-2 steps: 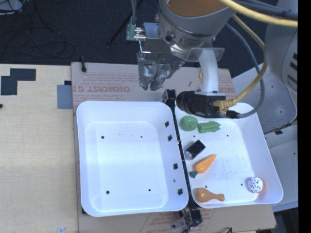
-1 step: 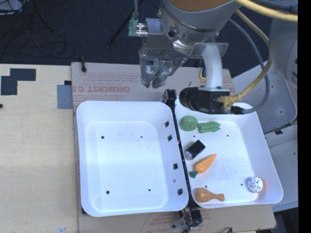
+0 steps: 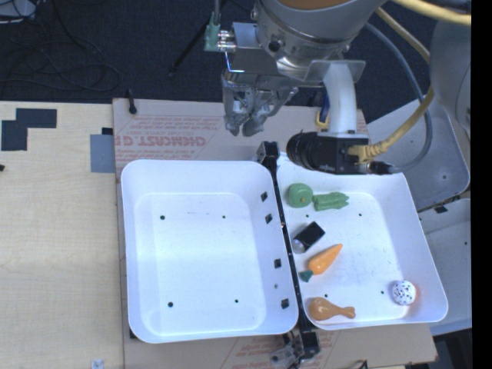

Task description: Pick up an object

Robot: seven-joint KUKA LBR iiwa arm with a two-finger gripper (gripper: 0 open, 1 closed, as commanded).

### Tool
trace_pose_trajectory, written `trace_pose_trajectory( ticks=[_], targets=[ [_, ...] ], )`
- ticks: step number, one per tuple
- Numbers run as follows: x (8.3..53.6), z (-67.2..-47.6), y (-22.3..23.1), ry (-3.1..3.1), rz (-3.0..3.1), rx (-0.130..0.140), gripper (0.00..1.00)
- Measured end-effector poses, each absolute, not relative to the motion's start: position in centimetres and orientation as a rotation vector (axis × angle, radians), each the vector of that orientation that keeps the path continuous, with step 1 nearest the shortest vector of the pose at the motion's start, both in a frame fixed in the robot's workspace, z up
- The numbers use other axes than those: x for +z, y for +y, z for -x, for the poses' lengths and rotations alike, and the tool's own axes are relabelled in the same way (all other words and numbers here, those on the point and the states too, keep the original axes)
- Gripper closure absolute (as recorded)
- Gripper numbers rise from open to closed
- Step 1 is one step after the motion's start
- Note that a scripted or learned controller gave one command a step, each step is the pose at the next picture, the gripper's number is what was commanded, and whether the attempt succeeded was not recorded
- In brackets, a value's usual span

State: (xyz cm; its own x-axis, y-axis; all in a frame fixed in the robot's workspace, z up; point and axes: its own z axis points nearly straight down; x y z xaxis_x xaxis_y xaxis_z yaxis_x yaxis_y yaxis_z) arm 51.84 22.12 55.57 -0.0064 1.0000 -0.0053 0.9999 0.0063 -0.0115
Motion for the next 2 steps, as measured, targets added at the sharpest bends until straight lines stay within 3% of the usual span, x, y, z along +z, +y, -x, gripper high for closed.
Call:
trace_pose_trajectory(
  ticks=[2],
  targets=[
    [57.39,-51.82,22.32,-2.230,2.200,0.033,1.00]
  ],
)
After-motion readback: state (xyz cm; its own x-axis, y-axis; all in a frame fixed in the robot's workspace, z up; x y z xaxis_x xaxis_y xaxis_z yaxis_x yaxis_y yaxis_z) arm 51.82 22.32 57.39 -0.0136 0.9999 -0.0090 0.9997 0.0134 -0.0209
